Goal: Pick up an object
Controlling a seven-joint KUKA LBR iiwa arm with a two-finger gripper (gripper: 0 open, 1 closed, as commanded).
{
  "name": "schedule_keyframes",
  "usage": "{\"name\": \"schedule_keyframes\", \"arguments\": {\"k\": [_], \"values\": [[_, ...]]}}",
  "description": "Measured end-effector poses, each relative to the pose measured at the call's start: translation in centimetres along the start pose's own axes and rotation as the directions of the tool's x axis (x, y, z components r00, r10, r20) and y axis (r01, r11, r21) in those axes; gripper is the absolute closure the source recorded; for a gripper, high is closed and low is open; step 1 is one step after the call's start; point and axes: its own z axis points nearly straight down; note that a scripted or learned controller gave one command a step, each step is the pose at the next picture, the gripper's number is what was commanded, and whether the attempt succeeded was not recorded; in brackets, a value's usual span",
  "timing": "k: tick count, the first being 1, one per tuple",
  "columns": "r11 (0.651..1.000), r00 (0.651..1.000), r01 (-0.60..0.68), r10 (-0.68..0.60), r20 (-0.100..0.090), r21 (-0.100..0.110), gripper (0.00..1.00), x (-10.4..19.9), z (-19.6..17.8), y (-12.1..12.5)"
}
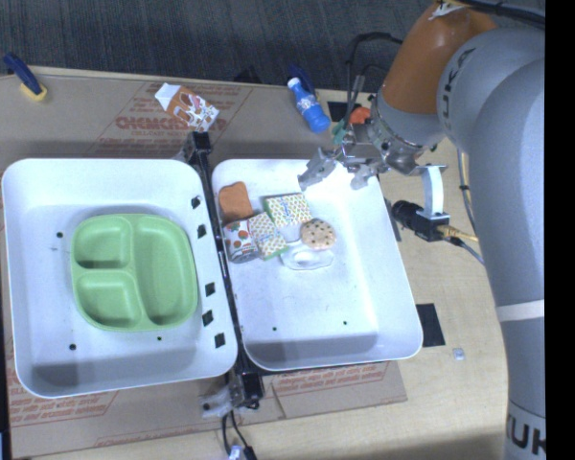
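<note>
The gripper (339,169) hangs over the far edge of the right bin (383,286), its two fingers spread apart with nothing between them. Just below and to the left of it, in the camera's view, lies a small huddle of toy food. The cookie (317,233) sits nearest, almost straight under the fingers, and is probably the easiest pick: light, stiff, flat and round, so the jaws would do best closing across its rim. It seems to rest on a pale clear lid or wrapper (305,256) (the view is too soft to say which), which could slide with it.

Left of the cookie a patterned packet (287,208) and a smaller carton (267,235) lie touching each other, light and boxy but packed tight, leaving little room for a finger between. Further left are a slice of bread (235,200) and a small can (240,241), both close against the bin's wall, which would crowd one finger.

Well away, the left bin (19,257) holds a green divided plate (134,272).
</note>
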Motion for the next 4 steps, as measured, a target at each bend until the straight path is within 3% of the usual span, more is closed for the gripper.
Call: {"name": "schedule_keyframes", "arguments": {"k": [1, 2, 3, 4], "values": [[1.0, 1.0, -0.001, 0.001, 0.001, -0.005, 0.0, 3.1, 12.3, -6.9], [1.0, 1.0, 0.005, -0.005, -0.001, -0.006, 1.0, 3.2, 11.2, -6.7], [1.0, 1.0, -0.002, 0.002, 0.001, -0.004, 1.0, 1.2, -0.6, -11.5], [1.0, 1.0, 0.0, 0.0, 0.0, 0.0, 1.0, 3.7, -0.4, -16.1]]}}
